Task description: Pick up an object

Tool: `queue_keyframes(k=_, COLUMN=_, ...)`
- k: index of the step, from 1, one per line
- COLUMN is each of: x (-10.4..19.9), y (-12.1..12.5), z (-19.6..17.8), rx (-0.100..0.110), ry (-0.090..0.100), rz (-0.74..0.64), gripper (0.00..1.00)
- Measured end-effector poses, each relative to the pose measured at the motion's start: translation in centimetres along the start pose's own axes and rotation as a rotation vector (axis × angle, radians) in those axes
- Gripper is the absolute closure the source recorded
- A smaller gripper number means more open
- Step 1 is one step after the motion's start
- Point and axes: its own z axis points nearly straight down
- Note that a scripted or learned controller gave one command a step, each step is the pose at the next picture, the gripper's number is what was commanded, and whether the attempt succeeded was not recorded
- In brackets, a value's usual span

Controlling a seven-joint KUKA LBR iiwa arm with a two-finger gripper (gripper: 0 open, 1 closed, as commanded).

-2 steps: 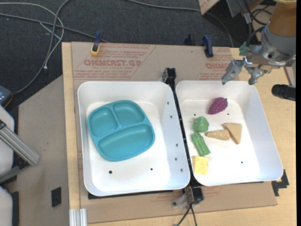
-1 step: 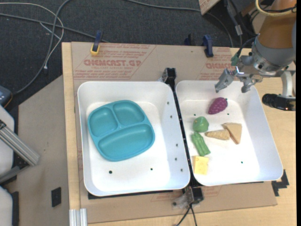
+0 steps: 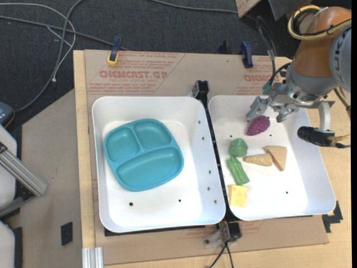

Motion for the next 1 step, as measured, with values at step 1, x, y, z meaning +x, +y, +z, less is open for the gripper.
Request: queue_keyframes(k=1, x=0.92, y=-0.45, z=5.79, rx=0.005, ry=0.001, rz=0.0, gripper=0.0)
